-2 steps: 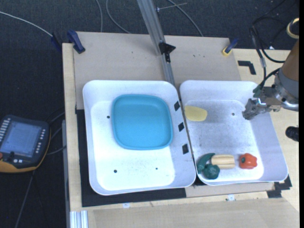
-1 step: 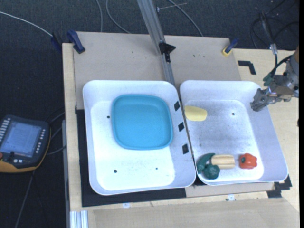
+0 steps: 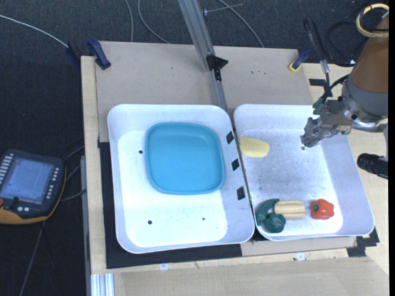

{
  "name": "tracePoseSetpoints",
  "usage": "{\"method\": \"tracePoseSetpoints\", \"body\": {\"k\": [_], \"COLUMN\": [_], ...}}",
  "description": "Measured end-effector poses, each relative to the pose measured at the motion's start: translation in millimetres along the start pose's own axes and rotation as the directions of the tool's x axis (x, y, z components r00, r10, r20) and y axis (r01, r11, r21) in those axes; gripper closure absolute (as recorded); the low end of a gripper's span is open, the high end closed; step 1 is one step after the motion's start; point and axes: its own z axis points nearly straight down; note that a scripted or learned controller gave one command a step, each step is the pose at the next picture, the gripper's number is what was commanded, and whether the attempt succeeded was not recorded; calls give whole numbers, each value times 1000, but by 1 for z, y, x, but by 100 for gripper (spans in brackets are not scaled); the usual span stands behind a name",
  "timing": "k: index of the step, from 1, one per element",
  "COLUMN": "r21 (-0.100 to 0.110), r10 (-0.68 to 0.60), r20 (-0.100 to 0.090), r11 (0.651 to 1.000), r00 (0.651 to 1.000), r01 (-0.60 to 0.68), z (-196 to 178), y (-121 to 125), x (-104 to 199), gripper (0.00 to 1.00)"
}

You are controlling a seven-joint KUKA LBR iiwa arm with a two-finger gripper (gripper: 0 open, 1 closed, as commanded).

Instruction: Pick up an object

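The right bin (image 3: 345,165) holds a pale yellow lemon-shaped piece (image 3: 254,147) near its upper left. Along its front edge lie a dark green vegetable (image 3: 270,216), a tan cylinder (image 3: 290,209) and a red pepper-like piece (image 3: 321,209). My gripper (image 3: 311,134) hangs over the upper right part of this bin, pointing down and to the left, well to the right of the yellow piece. Nothing shows between its fingers.
The left bin (image 3: 123,165) holds a blue square plate (image 3: 185,158). A metal pole (image 3: 200,26) rises from between the bins at the back. Blue and yellow clamps (image 3: 99,54) sit at the bench's back corners. A handheld pendant (image 3: 28,184) lies on the floor to the left.
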Motion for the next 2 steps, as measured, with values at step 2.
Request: {"method": "tracePoseSetpoints", "body": {"k": [2], "r21": [0], "r10": [-2], "r20": [-1], "r11": [1000], "r00": [1000], "r01": [2], "z": [-2], "y": [5], "x": [115], "gripper": [100]}}
